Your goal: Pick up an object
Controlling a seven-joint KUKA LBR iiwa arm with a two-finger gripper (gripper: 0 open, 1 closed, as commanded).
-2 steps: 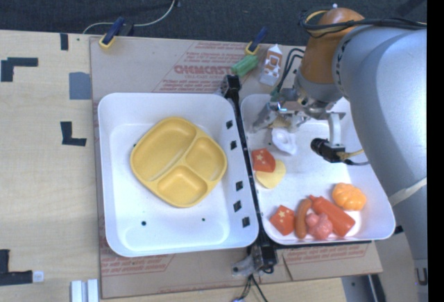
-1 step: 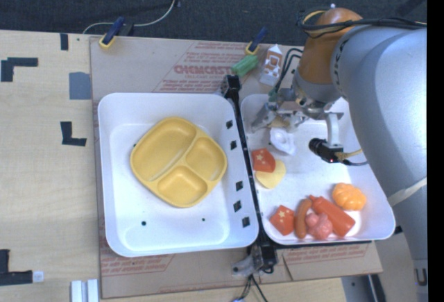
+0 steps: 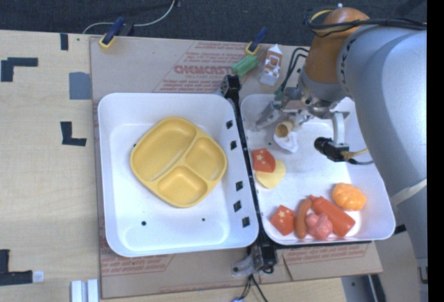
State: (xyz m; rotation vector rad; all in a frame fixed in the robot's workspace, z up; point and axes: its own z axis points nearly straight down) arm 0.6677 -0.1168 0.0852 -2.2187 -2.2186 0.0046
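End effector [image 3: 272,115], grip state unclear, hangs just above tan-topped white object [image 3: 284,135].

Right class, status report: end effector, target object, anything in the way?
End effector low in right bin, far corner. Nothing seen gripped. Small white-and-tan piece beside it. Other food toys clustered at the near edge, clear.

I get bright, even overhead light. The white bins [image 3: 111,175] glare almost to washout, with soft shadows along their inner walls. The arm [image 3: 388,99] at the right looks soft and blurred; the top of the frame is dim.
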